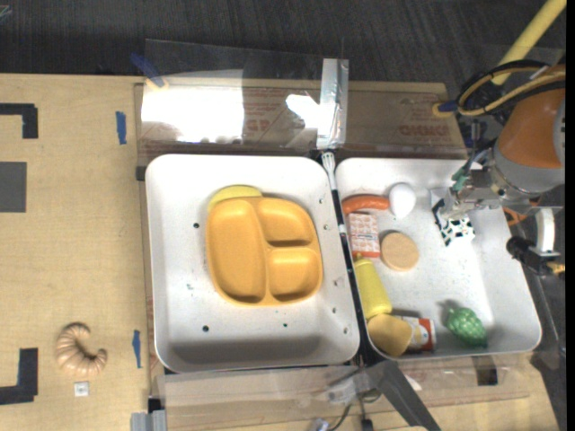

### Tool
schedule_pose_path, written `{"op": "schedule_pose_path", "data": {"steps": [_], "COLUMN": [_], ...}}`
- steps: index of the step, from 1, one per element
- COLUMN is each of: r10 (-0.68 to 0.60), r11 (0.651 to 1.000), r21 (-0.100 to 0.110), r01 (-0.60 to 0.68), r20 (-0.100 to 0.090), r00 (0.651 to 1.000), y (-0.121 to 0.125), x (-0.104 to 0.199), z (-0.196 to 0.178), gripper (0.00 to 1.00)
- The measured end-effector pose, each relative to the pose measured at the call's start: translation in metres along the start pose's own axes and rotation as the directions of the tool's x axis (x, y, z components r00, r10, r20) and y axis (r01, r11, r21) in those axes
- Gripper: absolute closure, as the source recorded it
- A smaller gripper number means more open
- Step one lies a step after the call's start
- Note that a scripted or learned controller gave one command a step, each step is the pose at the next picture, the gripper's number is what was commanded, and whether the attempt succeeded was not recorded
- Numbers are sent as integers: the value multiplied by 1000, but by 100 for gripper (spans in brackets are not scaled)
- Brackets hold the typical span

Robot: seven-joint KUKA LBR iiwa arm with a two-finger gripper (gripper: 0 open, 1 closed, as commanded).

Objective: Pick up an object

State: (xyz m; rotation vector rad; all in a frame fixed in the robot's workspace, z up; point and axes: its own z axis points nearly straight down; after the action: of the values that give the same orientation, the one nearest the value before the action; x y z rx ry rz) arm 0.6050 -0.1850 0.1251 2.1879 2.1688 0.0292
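Right bin [503, 303] floor open mid-right; pincer [455, 227] near far rim, clamping black-and-white toy [457, 231].

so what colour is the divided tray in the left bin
Yellow-orange; the divided tray shows plainly in the camera view.

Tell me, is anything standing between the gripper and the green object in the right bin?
Nothing visible does. The gripper is over the right bin's upper right part, near a black-and-white object. The green object lies below it near the bin's front edge, with bare white floor between them.
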Motion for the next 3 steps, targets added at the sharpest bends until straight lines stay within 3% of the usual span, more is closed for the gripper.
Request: {"op": "schedule_pose_path", "data": {"steps": [1, 2, 3], "r10": [249, 430, 262], "r11": [968, 901, 964], "r21": [20, 63, 58], "r01": [-249, -429, -261], "r20": [-15, -4, -15], "r00": [968, 903, 965], "y": [-16, 11, -80], "x": [-3, 79, 82], "z": [11, 25, 30], "gripper": [100, 100, 100]}}
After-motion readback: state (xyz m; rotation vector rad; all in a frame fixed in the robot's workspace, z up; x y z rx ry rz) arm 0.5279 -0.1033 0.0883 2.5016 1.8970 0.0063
